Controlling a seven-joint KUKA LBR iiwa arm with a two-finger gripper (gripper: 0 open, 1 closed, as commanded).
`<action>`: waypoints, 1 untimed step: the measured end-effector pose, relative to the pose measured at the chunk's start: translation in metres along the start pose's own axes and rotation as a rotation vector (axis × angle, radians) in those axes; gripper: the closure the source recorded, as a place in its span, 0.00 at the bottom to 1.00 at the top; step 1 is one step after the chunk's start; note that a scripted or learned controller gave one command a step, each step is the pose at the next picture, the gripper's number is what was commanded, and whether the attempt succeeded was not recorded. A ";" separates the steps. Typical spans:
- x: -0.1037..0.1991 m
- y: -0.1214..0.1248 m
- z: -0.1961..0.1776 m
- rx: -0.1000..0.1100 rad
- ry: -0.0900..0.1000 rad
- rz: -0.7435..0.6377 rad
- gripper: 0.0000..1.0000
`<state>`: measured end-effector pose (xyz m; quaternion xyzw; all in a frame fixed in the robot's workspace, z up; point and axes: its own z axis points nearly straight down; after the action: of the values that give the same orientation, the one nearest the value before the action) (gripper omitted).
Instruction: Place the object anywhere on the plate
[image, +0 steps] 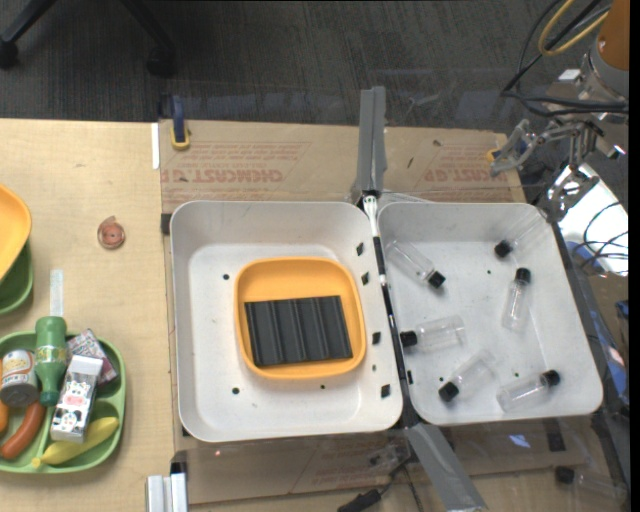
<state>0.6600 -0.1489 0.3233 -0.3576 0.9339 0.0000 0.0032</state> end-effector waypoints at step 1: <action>0.028 -0.028 0.014 -0.002 0.000 -0.311 0.00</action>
<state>0.6584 -0.1885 0.3090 -0.4979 0.8672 0.0003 0.0029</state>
